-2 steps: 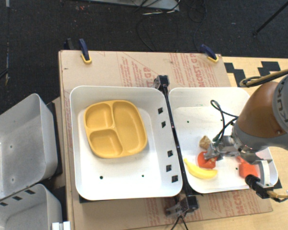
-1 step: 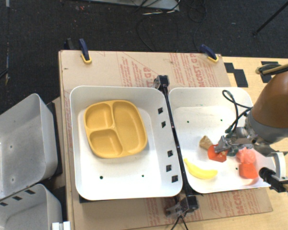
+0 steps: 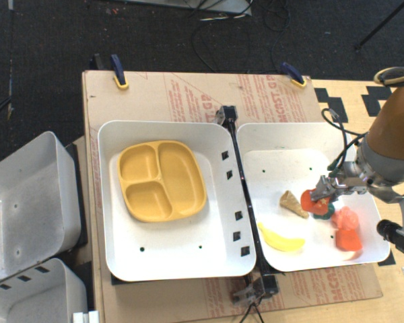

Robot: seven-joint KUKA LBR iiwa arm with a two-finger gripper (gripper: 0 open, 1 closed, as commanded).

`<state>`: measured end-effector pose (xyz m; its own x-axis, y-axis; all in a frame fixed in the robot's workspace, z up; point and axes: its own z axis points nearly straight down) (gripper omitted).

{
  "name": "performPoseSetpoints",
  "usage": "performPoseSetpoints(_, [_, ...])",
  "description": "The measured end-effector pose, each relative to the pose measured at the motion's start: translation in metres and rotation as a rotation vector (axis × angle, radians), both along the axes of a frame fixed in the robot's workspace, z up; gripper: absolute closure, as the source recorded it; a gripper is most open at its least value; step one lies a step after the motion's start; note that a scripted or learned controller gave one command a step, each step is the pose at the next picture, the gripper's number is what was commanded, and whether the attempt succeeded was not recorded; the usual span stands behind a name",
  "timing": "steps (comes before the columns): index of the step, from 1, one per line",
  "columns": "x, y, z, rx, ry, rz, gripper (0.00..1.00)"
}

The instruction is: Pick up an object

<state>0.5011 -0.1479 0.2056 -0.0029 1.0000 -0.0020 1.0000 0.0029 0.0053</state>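
Gripper (image 3: 321, 195) sits low in your right bin (image 3: 283, 147), directly over a red object (image 3: 318, 206) beside the tan wedge (image 3: 294, 204); whether it grips, you cannot tell. Yellow banana (image 3: 281, 239) lies nearby; yellow tray (image 3: 162, 180) occupies your left bin (image 3: 114, 200).

Yellow divided plate (image 3: 162, 181) in the left bin (image 3: 114, 247)

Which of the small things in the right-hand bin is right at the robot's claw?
The red piece, directly at the gripper. The tan wedge, yellow banana and pink-orange piece lie apart from it.
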Motion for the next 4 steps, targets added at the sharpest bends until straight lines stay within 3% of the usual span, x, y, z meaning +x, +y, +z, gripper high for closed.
performPoseSetpoints(1, [0.001, 0.0, 0.022, 0.001, 0.002, 0.0, 1.0])
performPoseSetpoints(4, [0.063, 0.153, 0.027, 0.003, 0.003, 0.006, 1.0])
